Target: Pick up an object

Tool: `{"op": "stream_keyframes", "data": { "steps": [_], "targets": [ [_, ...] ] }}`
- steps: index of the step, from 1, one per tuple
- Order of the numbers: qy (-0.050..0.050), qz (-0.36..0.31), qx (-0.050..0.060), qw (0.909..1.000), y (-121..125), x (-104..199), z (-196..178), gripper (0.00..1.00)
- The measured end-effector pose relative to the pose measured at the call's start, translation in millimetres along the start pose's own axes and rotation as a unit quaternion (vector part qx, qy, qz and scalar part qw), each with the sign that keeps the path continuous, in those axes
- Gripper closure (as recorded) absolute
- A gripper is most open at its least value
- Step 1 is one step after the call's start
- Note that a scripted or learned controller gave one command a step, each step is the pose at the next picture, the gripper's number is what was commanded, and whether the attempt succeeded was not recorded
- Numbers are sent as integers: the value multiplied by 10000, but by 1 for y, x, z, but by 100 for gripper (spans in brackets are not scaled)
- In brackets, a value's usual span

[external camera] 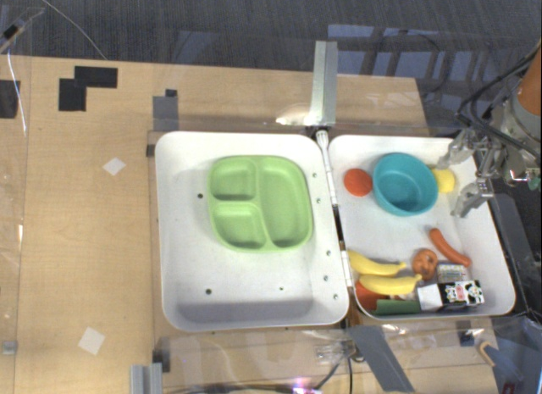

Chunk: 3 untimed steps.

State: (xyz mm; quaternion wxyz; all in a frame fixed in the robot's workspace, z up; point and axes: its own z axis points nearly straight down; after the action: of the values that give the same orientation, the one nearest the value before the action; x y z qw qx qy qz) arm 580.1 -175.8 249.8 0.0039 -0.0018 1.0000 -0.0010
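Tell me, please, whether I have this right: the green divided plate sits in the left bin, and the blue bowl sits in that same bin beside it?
Not quite. The green divided plate does sit in the left bin, but the blue bowl sits in the right bin, between an orange-red ball and a yellow item. The camera view shows this.

Teal bowl (406, 183) upright, right bin's far half.
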Motion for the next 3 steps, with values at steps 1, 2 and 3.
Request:
{"op": "stream_keyframes", "data": {
  "steps": [1, 2, 3],
  "targets": [
    [52, -101, -21, 9999, -29, -23, 122, 0],
    [-51, 280, 15, 9996, -25, -50, 156, 0],
    [87, 955, 15, 9954, -17, -53, 156, 0]
  ]
}}
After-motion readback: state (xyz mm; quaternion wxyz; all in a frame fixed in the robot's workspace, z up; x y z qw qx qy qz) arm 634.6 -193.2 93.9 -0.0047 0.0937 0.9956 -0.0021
